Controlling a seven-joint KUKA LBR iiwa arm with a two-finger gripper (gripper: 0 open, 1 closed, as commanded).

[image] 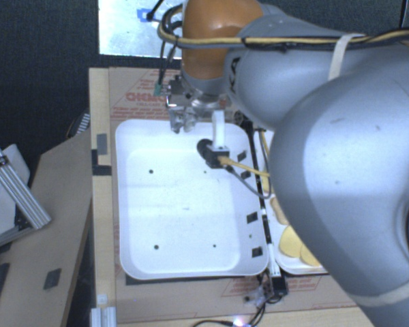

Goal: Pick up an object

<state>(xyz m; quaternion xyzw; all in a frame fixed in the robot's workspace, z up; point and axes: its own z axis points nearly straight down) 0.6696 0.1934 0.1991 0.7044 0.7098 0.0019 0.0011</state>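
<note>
My gripper (182, 120) hangs under the orange band (215, 19) over the far edge of the left white bin (140, 251). I see nothing held in it. Yellow, rounded objects (293, 245) lie in the right bin (307, 270), mostly hidden under the big grey arm (341, 148). Another pale yellow piece (279, 210) peeks out at that bin's left wall. A white and black fitting (215, 145) with a yellow cable sits just right of the gripper.
Both bins rest on a cardboard sheet (102, 203). An aluminium rail (13, 189) slants at the far left. A bright panel (133, 16) lies beyond the bench at the top. Black clips (255, 234) line the divide between the bins.
</note>
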